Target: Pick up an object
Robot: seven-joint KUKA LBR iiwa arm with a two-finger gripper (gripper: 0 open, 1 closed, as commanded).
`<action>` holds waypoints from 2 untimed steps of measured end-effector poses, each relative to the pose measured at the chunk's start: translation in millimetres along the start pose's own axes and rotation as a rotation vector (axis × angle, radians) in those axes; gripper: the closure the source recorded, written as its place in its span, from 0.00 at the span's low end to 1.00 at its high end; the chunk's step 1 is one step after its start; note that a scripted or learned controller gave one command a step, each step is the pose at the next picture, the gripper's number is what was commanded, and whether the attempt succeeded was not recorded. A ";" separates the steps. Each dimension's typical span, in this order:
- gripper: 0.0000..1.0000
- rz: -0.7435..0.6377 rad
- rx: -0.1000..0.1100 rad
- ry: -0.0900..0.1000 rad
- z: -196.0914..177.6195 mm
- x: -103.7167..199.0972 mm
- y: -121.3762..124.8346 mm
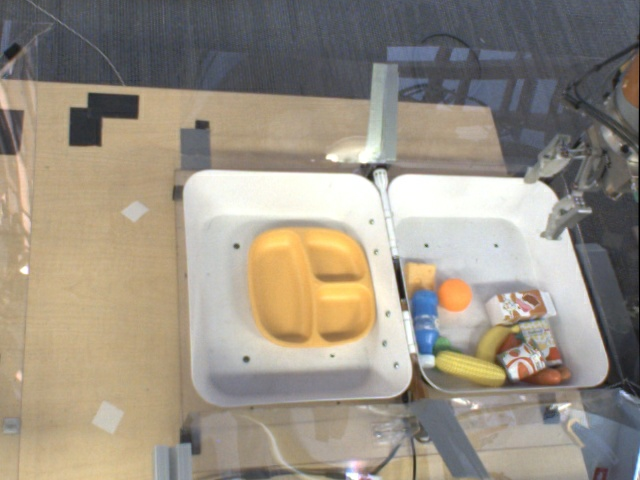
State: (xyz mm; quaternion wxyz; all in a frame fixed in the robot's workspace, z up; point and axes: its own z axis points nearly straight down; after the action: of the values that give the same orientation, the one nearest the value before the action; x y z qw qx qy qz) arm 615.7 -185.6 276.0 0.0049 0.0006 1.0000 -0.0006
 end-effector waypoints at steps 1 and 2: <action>0.00 0.263 -0.001 0.006 114.5 -6.1 -18.3; 0.00 0.532 0.001 -0.004 186.8 33.9 -19.0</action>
State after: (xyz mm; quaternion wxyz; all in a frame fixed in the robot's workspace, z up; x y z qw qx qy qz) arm 583.6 -204.8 88.9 0.0066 0.2637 0.9646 0.0001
